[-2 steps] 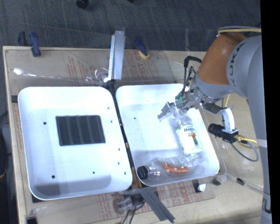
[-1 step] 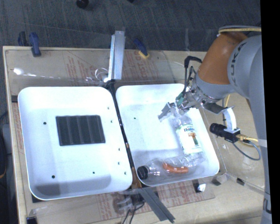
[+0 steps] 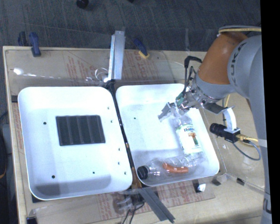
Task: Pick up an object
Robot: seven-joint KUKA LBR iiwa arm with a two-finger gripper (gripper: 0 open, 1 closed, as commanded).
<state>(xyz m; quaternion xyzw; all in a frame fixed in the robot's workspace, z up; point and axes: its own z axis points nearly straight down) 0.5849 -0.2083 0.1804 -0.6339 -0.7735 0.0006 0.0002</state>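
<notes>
Pincer poised over upright-lying bottle in right bin; grasp not confirmed.
Nearest, a capped bottle point(image 3: 168, 168) lies crosswise along the right bin point(image 3: 141, 132) front wall. Beyond, the labelled bottle point(image 3: 188, 138) runs near-to-far, its far end beneath the pincer point(image 3: 173, 109); jaw state cannot be told. Advise closing across the long axis.

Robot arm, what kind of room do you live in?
Probably a robot test lab. The grey-and-orange arm reaches over a bench with two white bins, clear plastic bottles lying in the right one for practice, and clamps and cables along the edges.
</notes>
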